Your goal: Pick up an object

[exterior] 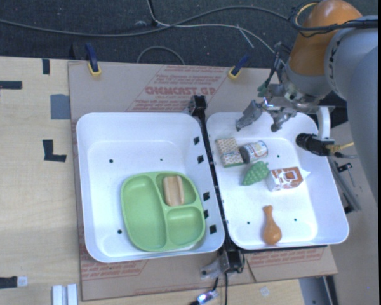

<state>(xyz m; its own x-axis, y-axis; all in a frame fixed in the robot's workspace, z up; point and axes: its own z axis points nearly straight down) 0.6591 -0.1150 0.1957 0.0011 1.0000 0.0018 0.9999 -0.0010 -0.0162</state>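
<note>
orange gourd at right bin front | small can, green wedge, carton mid-bin | hand open, empty, above far rim | green plate in left bin

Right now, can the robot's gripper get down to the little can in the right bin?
Probably yes. The gripper hangs open just above the can, nothing lies on top of it, though the checkered packet and green piece crowd it.
</note>
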